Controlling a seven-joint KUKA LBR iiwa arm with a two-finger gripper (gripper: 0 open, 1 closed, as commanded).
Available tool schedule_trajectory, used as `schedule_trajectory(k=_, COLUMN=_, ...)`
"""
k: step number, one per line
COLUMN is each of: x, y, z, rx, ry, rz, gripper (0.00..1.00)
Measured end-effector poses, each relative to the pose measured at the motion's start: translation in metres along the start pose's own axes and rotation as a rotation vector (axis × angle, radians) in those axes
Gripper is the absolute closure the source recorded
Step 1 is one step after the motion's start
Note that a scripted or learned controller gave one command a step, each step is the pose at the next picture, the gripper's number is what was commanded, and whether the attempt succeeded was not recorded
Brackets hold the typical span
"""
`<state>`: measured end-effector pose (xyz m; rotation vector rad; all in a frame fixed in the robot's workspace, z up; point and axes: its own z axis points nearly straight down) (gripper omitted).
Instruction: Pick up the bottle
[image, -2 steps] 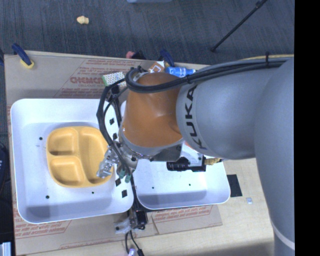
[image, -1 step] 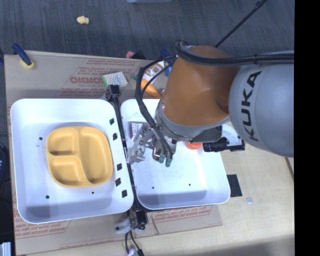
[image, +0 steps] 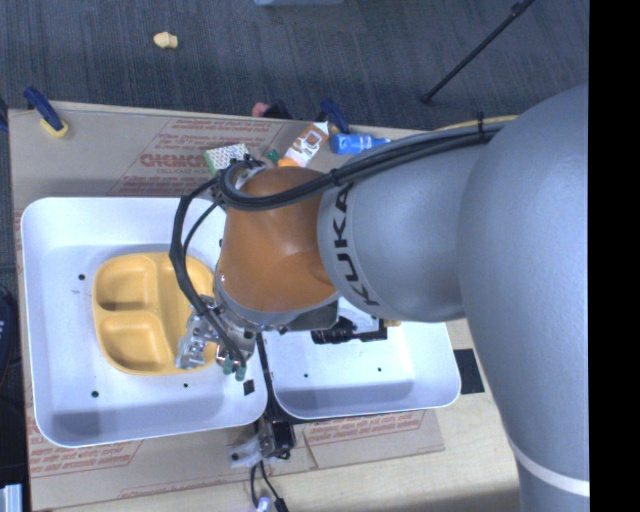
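Note:
My gripper (image: 207, 348) hangs low over the left bin (image: 60, 400), at the right edge of a yellow divided tray (image: 140, 315) that lies in it. The orange wrist band (image: 275, 245) and the grey arm (image: 450, 210) cover the gripper from above and hide most of the right bin (image: 400, 385). Behind the bins, on the cardboard, lies a small orange-and-white labelled item (image: 305, 146) that may be a bottle, with a blue piece (image: 357, 142) beside it. I cannot make out anything held in the gripper.
Black cables (image: 185, 235) loop off the wrist over the left bin. Blue clamps (image: 45, 110) hold the cardboard sheet at the back edge. A green-and-white card (image: 226, 157) lies behind the bins. A small fitting (image: 262, 445) sits at the front between the bins.

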<state>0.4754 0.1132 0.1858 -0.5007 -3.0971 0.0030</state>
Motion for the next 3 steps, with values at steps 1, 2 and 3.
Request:
schedule_trajectory(k=1, x=-0.013, y=-0.034, z=-0.054, rx=-0.002, ry=-0.007, rz=-0.327, gripper=1.00)
schedule_trajectory(k=2, x=-0.009, y=0.013, z=-0.047, rx=-0.002, ry=-0.005, rz=-0.376, gripper=1.00)
schedule_trajectory(k=3, x=0.006, y=0.036, z=-0.049, rx=-0.002, ry=-0.006, rz=-0.405, gripper=1.00)
